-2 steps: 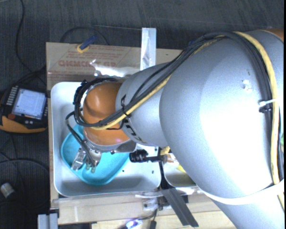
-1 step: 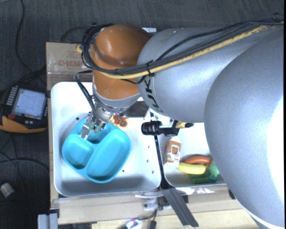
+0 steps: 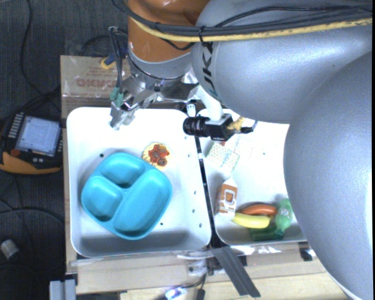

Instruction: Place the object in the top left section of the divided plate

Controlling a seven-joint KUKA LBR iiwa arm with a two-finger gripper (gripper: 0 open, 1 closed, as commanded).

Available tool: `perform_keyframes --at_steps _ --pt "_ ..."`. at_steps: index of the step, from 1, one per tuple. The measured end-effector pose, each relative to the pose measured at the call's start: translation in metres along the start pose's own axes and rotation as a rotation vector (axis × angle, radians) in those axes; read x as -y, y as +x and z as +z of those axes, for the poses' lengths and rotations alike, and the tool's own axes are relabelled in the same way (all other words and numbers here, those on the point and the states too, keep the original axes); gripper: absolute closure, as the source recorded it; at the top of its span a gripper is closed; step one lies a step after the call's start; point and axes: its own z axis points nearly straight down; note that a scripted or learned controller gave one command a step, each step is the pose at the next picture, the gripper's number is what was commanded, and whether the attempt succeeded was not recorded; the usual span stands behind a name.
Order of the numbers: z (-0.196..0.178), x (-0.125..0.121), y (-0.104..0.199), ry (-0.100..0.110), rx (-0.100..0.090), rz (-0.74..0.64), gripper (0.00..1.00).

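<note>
Looking down from the one fixed camera, much of the right white bin (image 3: pixel 270 144) is seen to be covered by the grey arm (image 3: pixel 287 74) with its orange band (image 3: pixel 159 2), so only part of that bin's floor is shown. The two-finger gripper (image 3: pixel 120 114) is found at the far rim of the left white bin (image 3: pixel 87 120), above its upper-left corner. Its fingers are small and partly blurred against the white; nothing can be seen between them, and how far they are parted cannot be told.

A small round orange-and-red patterned object (image 3: pixel 156 154) is seen lying on the left bin's floor, just beside the upper right edge of the blue three-section divided plastic plate (image 3: pixel 126 194); whether the two touch is hard to judge. The plate is set slantwise in the bin's middle, with bare floor around it on all sides, the widest stretch toward the far rim under the gripper.

In the right bin, a small orange-and-white carton (image 3: pixel 227 199), a yellow banana-shaped toy (image 3: pixel 250 220), a red-orange elongated piece (image 3: pixel 258 209) and a green item (image 3: pixel 281 217) are crowded near the front, the green one cut off by the arm. A black cylindrical fitting (image 3: pixel 203 126) is seen over the divide between the bins.
</note>
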Motion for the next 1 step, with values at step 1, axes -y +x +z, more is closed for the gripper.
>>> perform_keyframes --at_steps 1 --pt "0.0771 -0.0033 -0.1026 0.002 -0.002 -0.078 1.0"
